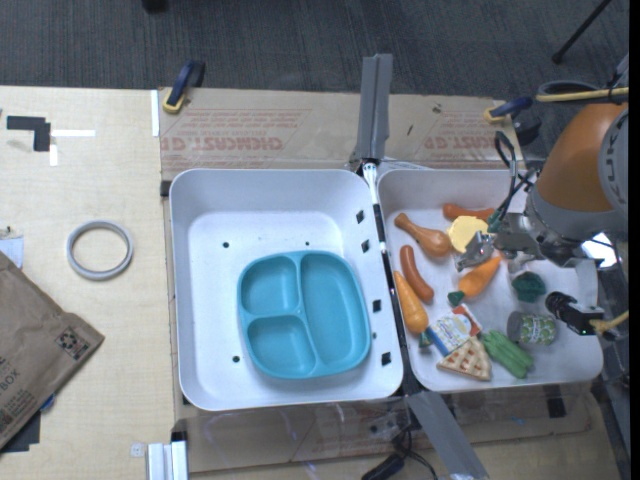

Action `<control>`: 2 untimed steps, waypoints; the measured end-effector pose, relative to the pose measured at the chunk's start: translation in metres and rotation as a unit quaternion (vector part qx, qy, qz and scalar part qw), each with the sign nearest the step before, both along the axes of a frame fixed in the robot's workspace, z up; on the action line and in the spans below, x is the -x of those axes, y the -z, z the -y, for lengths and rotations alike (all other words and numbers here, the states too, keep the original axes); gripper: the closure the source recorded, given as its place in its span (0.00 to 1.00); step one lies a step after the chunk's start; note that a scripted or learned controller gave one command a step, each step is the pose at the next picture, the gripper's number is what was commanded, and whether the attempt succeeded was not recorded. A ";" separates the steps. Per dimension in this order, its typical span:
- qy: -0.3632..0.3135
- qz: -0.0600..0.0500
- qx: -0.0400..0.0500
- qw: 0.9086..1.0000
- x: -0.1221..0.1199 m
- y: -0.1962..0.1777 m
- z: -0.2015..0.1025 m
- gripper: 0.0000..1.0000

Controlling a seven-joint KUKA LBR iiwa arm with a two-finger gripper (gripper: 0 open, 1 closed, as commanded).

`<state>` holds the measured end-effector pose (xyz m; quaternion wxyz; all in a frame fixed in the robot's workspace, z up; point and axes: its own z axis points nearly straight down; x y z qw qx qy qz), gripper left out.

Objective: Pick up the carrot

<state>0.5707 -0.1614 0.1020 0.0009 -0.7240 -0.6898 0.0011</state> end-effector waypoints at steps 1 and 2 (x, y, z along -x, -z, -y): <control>0.002 0.001 0.000 1.000 0.000 -0.010 0.002 1.00; 0.002 0.001 0.000 1.000 0.000 -0.009 0.002 0.00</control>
